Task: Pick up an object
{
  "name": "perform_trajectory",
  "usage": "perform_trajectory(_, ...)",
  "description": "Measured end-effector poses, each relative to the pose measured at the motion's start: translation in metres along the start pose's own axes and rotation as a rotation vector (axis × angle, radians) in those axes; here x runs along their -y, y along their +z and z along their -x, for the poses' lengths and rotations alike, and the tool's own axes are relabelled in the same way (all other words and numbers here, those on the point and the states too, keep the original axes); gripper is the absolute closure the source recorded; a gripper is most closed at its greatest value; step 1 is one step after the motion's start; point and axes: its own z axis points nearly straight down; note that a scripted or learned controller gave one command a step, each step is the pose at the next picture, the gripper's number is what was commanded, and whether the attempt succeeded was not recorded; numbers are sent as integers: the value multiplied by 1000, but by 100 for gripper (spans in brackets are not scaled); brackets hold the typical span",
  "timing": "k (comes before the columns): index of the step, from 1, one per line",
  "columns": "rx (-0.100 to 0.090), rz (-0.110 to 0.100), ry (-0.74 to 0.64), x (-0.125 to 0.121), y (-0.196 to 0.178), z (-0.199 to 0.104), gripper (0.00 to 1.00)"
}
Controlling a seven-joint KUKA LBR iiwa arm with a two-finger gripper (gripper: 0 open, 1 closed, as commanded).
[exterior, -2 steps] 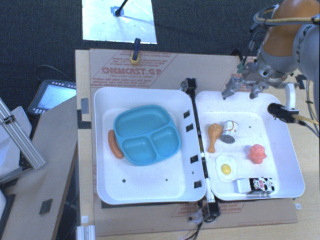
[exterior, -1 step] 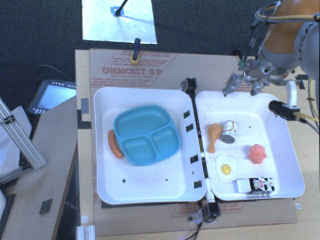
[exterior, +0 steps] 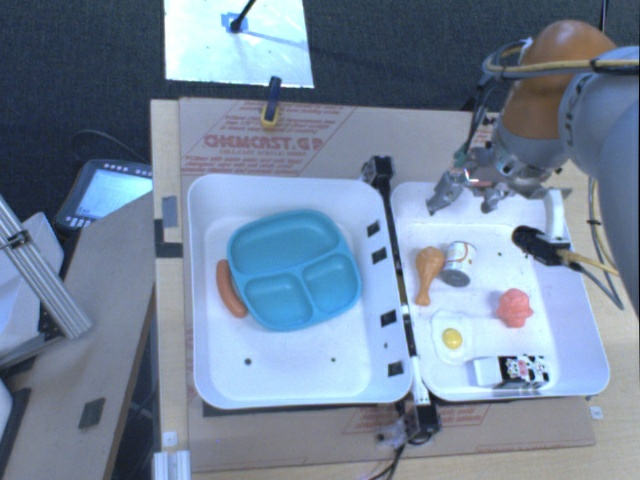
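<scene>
Two fingers of the gripper (exterior: 463,206) stand spread apart with nothing between them, poised over the far rim of the right-hand bin (exterior: 575,340). Nearest the jaws, just toward the camera from them, are a small tin can (exterior: 458,264) and, touching or nearly touching its side, a toy drumstick (exterior: 428,272). Further out from the jaws lie a pink toy (exterior: 513,308), a toy fried egg (exterior: 451,337) and, furthest, a cow-patterned carton (exterior: 512,371) on its side.

The can looks like the likeliest target. It seems light, stiff and smooth-walled. It appears tipped over, so it may roll or slip away as the jaws close. Closing across its round wall at mid-height looks best. The drumstick also looks light and rigid. Its narrow shank would sit well between the jaws, though the bulbous end might squirt out. The egg lies flat and offers little to pinch.
</scene>
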Motion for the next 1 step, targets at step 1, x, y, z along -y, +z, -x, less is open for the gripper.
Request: perform_trajectory(1, 0, 1, 2, 5, 61, -4, 0)
